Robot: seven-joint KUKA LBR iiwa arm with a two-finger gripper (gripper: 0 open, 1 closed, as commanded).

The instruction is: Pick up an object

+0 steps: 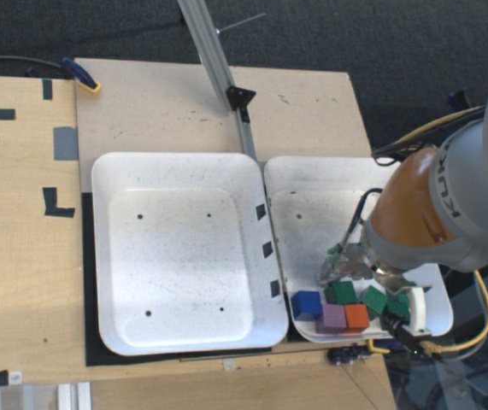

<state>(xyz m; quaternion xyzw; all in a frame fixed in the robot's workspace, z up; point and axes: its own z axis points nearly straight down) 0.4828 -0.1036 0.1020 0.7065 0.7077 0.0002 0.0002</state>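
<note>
over the right bin, near its front corner, the arm bends down so that the hand hangs just above a huddle of small blocks. whether the hand is apart or together i cannot tell; the wrist hides most of it and what shows is a dark blur. nothing can be seen held in it.

the blocks lie packed into that front corner: a blue block at the left, a purple block and an orange block side by side at the front wall, a green block right under the hand, and a second green block just beside it to the right. they touch or nearly touch each other, likely because the bin's sloped walls let loose things slide together. that crowding is probably why the hand comes from straight above: any of these would do for the task, and the first green one looks the nearest pick, though its neighbours leave little room at its sides.

the left bin sits against the right one on the tabletop, a dark mat under both. a metal rail slants in from the back.

white letters on the arm's grey casing read partly as "ku"; the rest is cut off.
</note>
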